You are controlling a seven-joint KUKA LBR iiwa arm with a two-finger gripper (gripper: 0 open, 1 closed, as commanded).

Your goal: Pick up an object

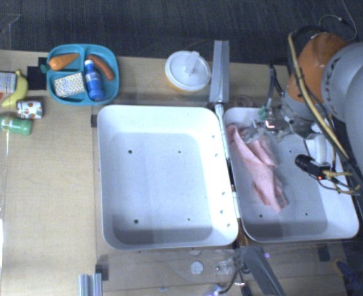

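Far to the left of the gripper we see a blue divided tray (110,73) of toy food on the bench (45,196), then a lidded cup (187,70) and the wide left bin (163,227), all well apart from it. In the right bin (311,224) a pink cloth (262,168) lies stretched along the bin floor, its upper end reaching up to just below and left of the gripper (269,123). We cannot tell whether the jaws are apart or together, nor whether they touch the cloth, since cables and the grey arm (354,91) crowd that spot.
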